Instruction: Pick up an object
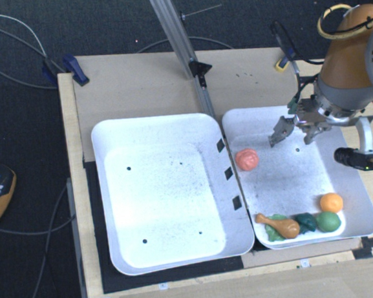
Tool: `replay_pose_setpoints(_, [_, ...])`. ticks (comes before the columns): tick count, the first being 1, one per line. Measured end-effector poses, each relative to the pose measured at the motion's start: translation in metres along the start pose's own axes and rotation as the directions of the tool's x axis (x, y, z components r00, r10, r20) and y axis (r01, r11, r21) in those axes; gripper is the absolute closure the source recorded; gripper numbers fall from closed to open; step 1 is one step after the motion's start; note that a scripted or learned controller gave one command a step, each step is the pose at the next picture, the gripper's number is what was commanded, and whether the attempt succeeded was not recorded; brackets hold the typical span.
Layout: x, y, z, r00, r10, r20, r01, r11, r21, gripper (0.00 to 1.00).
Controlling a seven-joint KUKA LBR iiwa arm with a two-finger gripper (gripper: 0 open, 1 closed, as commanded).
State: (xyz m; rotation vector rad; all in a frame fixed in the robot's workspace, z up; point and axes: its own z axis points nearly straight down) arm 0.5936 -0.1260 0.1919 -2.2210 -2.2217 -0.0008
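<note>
The gripper point(296, 131) hangs over the far part of the right bin point(287, 182) with its two fingers spread apart and nothing between them. Behind it the arm point(350, 59) comes in from the right, grey at the wrist with the orange band above; its upper part is cut off by the right edge, so how it continues cannot be seen.

The left bin point(164, 192) is the larger white shape, its floor speckled with fine dark marks. The right bin touches it along the middle, where small black clips sit on the shared rim. The right bin's near right corner runs close to the bench edge.

A pink ball point(246, 160) lies on the right bin's floor near its left wall, to the near left of the gripper and apart from it. It is round, pale pink with a redder patch, slightly blurred.

Along the near wall sit a tan drumstick-shaped toy point(279, 226), a dark teal object point(304, 221) whose shape is hard to make out, a green ball point(328, 222) and an orange ball point(331, 202), crowded together and partly overlapping.
</note>
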Motion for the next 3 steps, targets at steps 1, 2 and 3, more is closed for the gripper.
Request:
replay_pose_setpoints(1, [-0.060,-0.035,0.106,1.000,0.004,0.000,-0.004,1.000,0.003,0.00])
replay_pose_setpoints(2, [-0.058,-0.033,0.093,1.000,0.000,0.001,0.000,1.000,-0.003,1.00])
replay_pose_setpoints(3, [-0.060,0.060,-0.009,1.000,-0.002,0.002,0.002,1.000,-0.009,1.00])
